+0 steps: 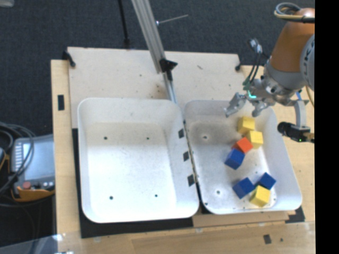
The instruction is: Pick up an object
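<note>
The right bin (pixel 212 142) holds several small cubes. Two yellow cubes (pixel 246 124) (pixel 256 138) lie near its far right side, with an orange cube (pixel 244 144) and a blue cube (pixel 234 159) just below them. Nearer the front sit two more blue cubes (pixel 243 187) (pixel 267 181) and a yellow cube (pixel 260 196). My gripper (pixel 246 106) hangs over the bin's far right part, just above the upper yellow cube. Its two fingers are spread apart with nothing between them.
The left bin (pixel 132 157) lies beside the right one. A slanted metal pole (pixel 151 33) rises from the bench behind the bins. A pendant with cables (pixel 29 168) sits off the bench at the left.
</note>
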{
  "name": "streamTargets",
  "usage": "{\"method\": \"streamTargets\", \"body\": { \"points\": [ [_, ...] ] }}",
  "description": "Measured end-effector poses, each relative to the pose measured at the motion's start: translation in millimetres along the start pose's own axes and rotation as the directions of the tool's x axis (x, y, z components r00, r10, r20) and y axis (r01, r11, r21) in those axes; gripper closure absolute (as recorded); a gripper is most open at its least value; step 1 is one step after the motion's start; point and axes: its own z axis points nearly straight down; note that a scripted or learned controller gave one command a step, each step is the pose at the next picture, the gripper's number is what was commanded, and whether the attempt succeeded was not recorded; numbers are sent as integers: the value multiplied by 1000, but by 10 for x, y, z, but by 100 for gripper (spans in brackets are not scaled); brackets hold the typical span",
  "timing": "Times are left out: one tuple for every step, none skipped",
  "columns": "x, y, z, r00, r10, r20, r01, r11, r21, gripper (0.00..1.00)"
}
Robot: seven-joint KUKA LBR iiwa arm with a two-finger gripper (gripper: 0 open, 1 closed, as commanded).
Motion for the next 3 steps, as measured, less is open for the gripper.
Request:
{"method": "streamTargets", "body": {
  "points": [
    [-5, 8, -27, 1000, -2, 3, 2, 1000, -4, 0],
    [-30, -37, 595, 1000, 2, 2, -2, 1000, 2, 0],
    [-23, -29, 911, 1000, 1, 3, -1, 1000, -14, 0]
  ]
}}
